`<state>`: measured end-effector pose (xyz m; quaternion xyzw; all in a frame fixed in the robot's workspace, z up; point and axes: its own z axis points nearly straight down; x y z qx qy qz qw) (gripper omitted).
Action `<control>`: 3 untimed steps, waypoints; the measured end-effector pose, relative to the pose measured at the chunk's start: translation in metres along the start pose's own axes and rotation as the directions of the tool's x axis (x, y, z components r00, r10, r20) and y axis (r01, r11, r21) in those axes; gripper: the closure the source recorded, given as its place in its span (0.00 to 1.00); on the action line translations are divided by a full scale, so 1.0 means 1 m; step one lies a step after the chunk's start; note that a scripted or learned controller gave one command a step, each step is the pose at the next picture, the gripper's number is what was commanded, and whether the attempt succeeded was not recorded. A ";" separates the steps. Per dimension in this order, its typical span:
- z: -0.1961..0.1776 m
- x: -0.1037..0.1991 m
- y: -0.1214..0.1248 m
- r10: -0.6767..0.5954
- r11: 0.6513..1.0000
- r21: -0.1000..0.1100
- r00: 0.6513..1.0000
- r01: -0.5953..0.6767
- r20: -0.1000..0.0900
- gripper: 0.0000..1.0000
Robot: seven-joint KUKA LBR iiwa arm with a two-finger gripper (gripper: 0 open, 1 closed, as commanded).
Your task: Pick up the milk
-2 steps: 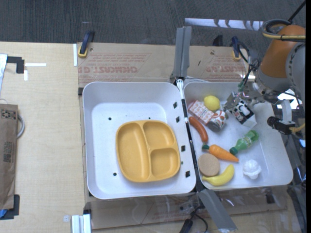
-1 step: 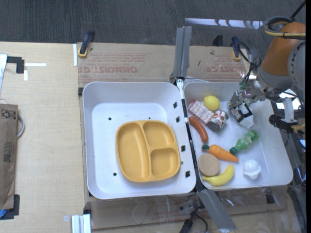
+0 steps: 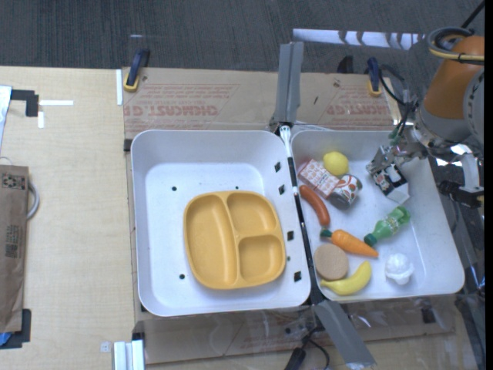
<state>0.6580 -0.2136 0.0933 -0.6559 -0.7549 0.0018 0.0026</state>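
The pincer [image 3: 385, 168] hangs over the upper right part of the right bin [image 3: 447, 241]. How far open it is cannot be told from this slanted view, and nothing can be made out in its grip. The milk appears to be the small red-and-white carton [image 3: 318, 176], lying on its side near the bin's left wall, just below the lemon [image 3: 335, 162] and against the can [image 3: 348, 192]. The sausage [image 3: 314, 204] lies just beneath it. This looks like the approach step, with the grasp not yet made. The next move calls for travelling left until the pincer is above the carton. It would then descend across the carton's narrow width without nudging the crowding lemon or can.
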 end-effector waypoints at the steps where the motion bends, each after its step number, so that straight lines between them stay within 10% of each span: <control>1: 0.000 0.001 -0.011 -0.022 1.000 -0.006 1.000 0.022 0.003 1.00; 2: -0.010 0.001 -0.011 -0.022 1.000 -0.008 1.000 0.022 0.005 1.00; 3: -0.103 0.047 -0.010 0.361 0.933 -0.006 0.933 -0.361 0.001 1.00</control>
